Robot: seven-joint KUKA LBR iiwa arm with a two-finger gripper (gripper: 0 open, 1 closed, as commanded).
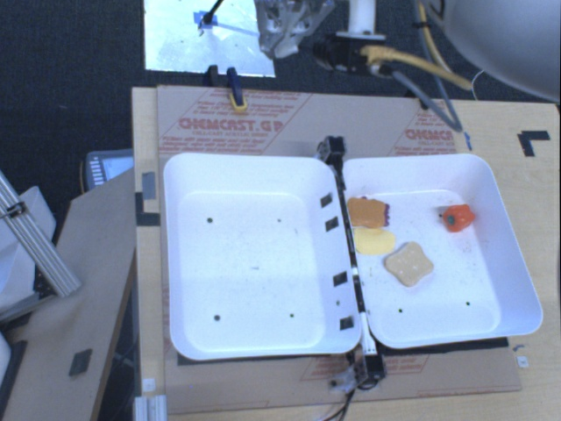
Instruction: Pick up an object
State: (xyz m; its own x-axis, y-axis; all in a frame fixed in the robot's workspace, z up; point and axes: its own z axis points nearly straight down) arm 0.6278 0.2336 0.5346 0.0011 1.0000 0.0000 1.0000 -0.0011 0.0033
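The right bin (491, 191) holds several small objects. An orange slab with a purple edge (367, 211) lies by the divider, a flat yellow piece (374, 241) sits just below it, and a tan toast-shaped piece (409, 264) lies nearer the front. A small red-orange object (457, 217) rests toward the bin's right side. My gripper (285, 26) hangs high at the top of the view, above the far edge of the bench and well away from both bins. Nothing shows between its fingers.
The left bin (175, 235) stands beside the right one, joined by a black clipped divider (342, 253). A shiny metal plate (197, 20) lies beyond the bench. Yellow cables (412, 60) trail from the arm over the back right. An aluminium rail (35, 244) stands at the left.
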